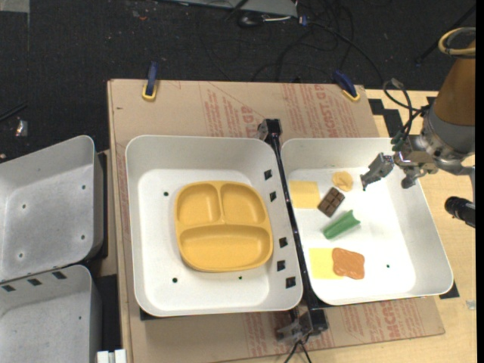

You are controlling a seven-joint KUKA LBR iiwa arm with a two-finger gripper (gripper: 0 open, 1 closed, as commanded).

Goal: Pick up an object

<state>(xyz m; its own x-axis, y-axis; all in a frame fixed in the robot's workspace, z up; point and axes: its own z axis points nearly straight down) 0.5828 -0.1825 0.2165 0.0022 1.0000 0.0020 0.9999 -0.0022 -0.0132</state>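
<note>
1. I see the two-finger gripper [395,170] at the end of the grey arm hanging over the upper right of the right-hand shallow white bin [423,237], at about two o'clock from that bin's middle. Its fingers stand spread and released, with nothing between them.
2. The candidates all lie in that right bin: a pale yellow square slab [304,193] at ten o'clock, a small tan rounded piece [342,179] at eleven o'clock, a dark brown chocolate-like block [331,201] just below it, a green cylinder-like piece [340,224] near the centre, and at seven o'clock an orange lumpy piece [349,263] overlapping a second flat yellow square [321,263].
3. The left white bin [144,203] carries a yellow plastic divided plate [224,226]; I judge it is not the target from here.
4. The tan piece is nearest the gripper, at nine o'clock from it, but apart from it.
5. Risks, as I judge them: the tan and brown pieces sit near each other, so a descent between them could nudge both and close on neither.
6. The flat yellow squares lie low on the bin floor; fingers could skate over them.
7. A descent so near the bin's right wall could clip the wall.
</note>
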